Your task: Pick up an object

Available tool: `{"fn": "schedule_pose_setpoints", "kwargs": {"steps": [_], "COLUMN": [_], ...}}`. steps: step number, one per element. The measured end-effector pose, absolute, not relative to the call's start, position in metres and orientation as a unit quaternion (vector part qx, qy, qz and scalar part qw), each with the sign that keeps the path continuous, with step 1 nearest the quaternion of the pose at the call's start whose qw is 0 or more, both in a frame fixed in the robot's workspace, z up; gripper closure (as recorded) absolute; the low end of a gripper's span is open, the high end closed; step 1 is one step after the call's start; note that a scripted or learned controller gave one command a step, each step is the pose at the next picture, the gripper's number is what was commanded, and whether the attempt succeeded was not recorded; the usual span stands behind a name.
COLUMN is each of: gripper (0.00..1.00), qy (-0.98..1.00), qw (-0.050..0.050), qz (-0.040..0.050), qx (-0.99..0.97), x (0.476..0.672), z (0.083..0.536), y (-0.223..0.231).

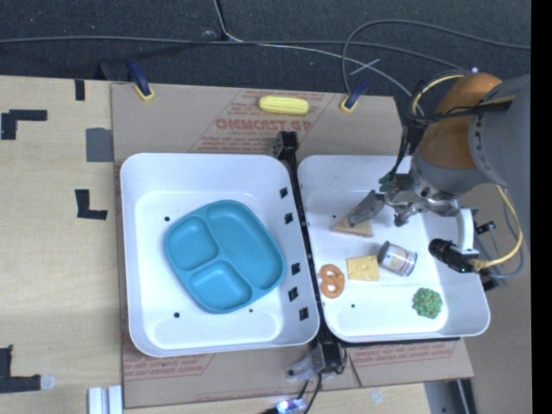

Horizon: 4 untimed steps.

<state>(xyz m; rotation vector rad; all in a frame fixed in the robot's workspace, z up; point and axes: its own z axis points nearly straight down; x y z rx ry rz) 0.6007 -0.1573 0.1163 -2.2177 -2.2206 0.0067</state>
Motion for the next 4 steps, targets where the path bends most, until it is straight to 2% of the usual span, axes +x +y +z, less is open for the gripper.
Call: {"fn": "schedule_pose_setpoints", "kwargs": {"steps": [1, 2, 3, 4], "gripper": [1.00, 1.00, 1.00, 1.00], "qy": [-0.708, -0.708, -0.708, -0.709], "qw": [0.000, -0.002, -0.002, 0.001], "qz": [0.0011, -0.0011, -0.0008, -0.0005], "qx": [-0.706, -0.707, -0.707, -0.705], "x": [0.602, 0.605, 0.606, 0.590], "z": [0.129, 0.193, 0.230, 0.239], "y": [-0.157, -0.156, -0.156, -0.104]}}
